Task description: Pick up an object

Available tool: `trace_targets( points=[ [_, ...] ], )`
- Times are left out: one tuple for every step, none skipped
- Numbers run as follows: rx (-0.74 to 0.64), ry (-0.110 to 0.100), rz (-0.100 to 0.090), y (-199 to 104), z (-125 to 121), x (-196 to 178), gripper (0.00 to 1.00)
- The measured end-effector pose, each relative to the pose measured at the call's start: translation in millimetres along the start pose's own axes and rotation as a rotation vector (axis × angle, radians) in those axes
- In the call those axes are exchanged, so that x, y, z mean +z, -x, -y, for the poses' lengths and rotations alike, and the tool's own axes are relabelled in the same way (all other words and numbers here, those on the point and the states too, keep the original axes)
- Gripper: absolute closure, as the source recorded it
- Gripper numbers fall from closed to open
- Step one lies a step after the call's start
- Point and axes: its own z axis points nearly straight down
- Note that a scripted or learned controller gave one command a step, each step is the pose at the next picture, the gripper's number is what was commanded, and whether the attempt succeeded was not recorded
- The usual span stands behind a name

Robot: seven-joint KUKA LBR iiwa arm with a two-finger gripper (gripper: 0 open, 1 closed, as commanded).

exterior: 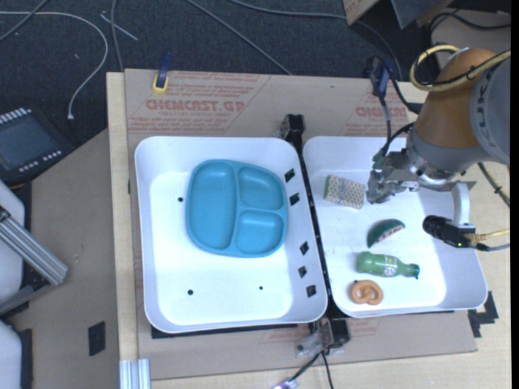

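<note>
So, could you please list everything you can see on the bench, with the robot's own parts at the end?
Shallow white plastic bins: two, side by side, left bin, right bin.
Blue divided plastic plate: one, in the left bin.
Speckled rectangular sponge-like block: one, greenish-beige, upper left of the right bin.
Green wedge-shaped toy: one, middle of the right bin.
Green plastic bottle: one, lying on its side below the wedge.
Brown pretzel-shaped toy: one, near the right bin's front edge.
Gripper: one, grey, over the right bin beside the block.

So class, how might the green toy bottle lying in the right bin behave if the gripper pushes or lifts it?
The green toy bottle lies on its side, so a nudge would probably roll it. Its rounded, glossy-looking body may slip between fingers. It looks small, likely light.
</note>
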Motion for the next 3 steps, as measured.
trace_targets(
  points=[
    [-0.002,0.002,0.0,-9,-5,-49,1.0],
    [0.0,0.003,0.001,-9,-1,-112,1.0],
    [0.0,-0.002,0.0,-9,-2,-118,1.0]
  ],
)
